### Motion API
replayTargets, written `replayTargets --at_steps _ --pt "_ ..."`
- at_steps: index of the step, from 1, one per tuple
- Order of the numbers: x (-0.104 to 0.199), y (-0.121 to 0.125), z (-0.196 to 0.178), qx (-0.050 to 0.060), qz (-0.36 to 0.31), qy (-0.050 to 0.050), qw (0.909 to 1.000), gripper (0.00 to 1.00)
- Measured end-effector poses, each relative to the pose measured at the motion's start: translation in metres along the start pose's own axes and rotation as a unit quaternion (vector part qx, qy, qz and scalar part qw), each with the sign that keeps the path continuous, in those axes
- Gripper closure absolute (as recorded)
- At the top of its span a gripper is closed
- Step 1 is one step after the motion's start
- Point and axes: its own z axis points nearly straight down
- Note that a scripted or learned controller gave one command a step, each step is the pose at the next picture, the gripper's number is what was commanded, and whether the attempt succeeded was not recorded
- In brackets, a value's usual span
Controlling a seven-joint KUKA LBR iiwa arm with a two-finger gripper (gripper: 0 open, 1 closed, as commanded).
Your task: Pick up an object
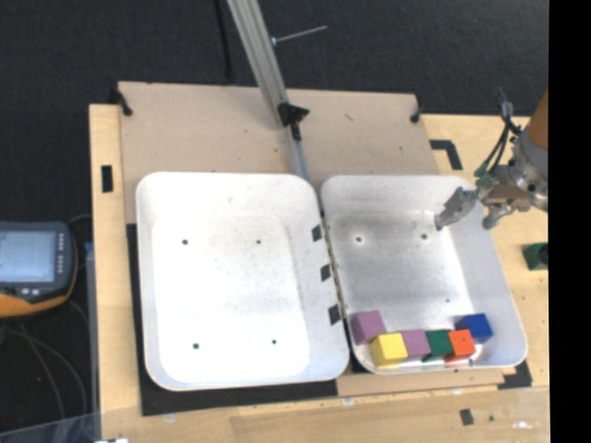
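Several small coloured blocks lie along the near edge of the right bin (397, 266): a purple block (368, 325), a yellow block (390, 348), a mauve block (416, 342), a green block (438, 344), an orange block (461, 343) and a blue block (475, 326). My gripper (471, 212) hangs over the far right corner of that bin, well above and behind the blocks. Its fingers (452, 209) are spread open and hold nothing.
The left bin (231, 275) sits beside the right one, with a row of small black clips between them. A slanted metal pole (263, 63) rises from behind the bins. A handheld screen unit (32, 266) lies off the bench at far left.
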Motion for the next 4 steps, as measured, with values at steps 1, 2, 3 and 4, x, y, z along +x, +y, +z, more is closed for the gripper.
replayTargets --at_steps 1,2,3,4 --pt "0.085 0.0 -0.062 -0.004 -0.003 0.001 1.0 0.0" --pt "0.173 -0.026 -0.069 -0.001 -0.003 0.002 1.0 0.0" --pt "0.149 -0.032 -0.214 -0.005 0.0 0.0 1.0 0.0" --pt "0.104 -0.05 -0.3 -0.006 0.003 -0.001 1.0 0.0"
